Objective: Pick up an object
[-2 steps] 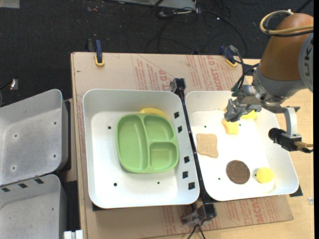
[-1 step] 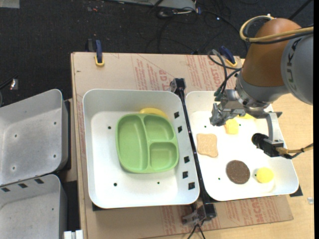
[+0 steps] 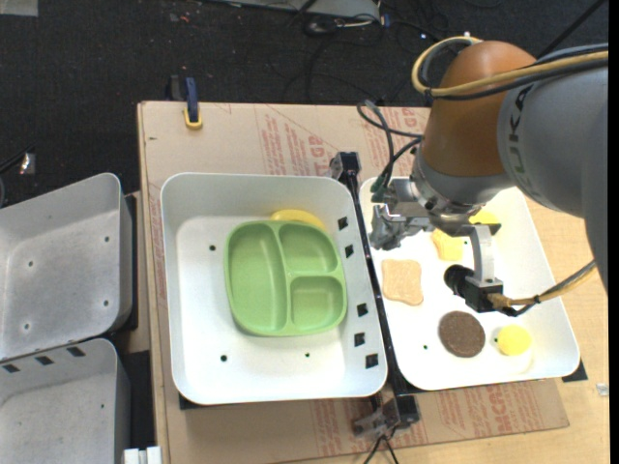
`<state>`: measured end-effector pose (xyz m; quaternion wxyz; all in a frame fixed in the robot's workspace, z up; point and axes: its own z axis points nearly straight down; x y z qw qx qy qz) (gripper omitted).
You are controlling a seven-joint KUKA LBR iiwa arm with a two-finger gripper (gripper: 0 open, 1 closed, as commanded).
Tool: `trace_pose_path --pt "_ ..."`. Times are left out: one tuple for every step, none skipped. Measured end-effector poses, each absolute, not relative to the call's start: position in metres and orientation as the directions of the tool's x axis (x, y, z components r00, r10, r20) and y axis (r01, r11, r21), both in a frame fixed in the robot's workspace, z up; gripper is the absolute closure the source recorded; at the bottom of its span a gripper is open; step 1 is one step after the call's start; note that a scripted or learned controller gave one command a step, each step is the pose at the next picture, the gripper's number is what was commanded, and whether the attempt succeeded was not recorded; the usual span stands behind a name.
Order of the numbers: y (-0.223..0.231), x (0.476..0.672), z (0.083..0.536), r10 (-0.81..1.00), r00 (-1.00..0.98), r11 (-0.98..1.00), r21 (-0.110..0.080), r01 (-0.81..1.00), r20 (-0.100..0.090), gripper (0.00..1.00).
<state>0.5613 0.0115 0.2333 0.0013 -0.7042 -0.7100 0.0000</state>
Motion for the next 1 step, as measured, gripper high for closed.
trace_pose_path --pt "0.0578 0.5558 0.2359 1.0 -0.008 0.008 0.0 1.0 0.001 1.0"
